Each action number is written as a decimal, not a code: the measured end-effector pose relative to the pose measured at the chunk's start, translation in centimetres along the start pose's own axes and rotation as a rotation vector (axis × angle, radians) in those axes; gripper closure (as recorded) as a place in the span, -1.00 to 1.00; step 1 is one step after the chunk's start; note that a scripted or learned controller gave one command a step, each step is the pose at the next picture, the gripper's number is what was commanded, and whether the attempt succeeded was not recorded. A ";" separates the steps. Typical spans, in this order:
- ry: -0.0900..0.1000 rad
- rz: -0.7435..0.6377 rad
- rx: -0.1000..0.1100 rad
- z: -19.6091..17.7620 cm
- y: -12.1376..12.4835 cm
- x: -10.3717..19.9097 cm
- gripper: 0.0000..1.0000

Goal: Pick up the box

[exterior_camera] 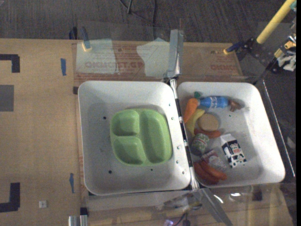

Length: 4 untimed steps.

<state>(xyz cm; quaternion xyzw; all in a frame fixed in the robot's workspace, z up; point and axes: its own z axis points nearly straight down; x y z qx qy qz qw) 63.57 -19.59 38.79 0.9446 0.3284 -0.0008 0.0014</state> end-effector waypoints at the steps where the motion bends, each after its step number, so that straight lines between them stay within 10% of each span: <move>1: 0.000 -0.002 0.001 0.0 -0.1 0.1 -1.00; 2: -0.001 -0.007 -0.002 -1.1 -0.2 0.4 1.00; 3: -0.001 -0.009 -0.001 -1.0 -0.3 0.5 -1.00; 4: -0.002 -0.014 -0.005 -2.1 -0.3 0.7 1.00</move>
